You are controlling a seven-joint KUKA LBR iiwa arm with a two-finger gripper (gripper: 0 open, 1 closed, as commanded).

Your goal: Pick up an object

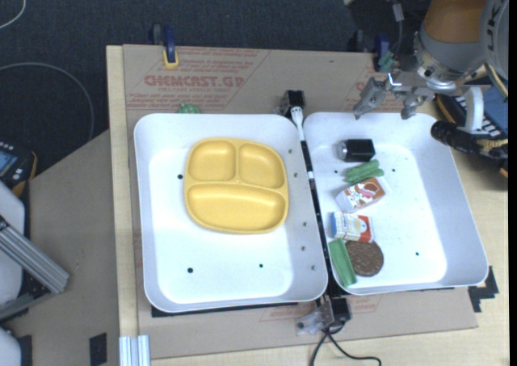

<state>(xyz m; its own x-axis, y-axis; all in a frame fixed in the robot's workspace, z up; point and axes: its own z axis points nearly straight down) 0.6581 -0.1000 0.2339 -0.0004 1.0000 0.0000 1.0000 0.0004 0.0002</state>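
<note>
The grey arm enters at upper right — its gripper (388, 99) hangs above the right bin's (452, 195) far rim, fingers spread, holding nothing.

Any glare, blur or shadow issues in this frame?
Camera view: overall soft, small labels unreadable; the white bins look bright, with mild sheen on the yellow divided plate; shadows faint, a soft one along the left bin's upper wall; the end effector at the right bin's far edge is slightly blurred, and small items like the brown disc lack fine detail.
</note>
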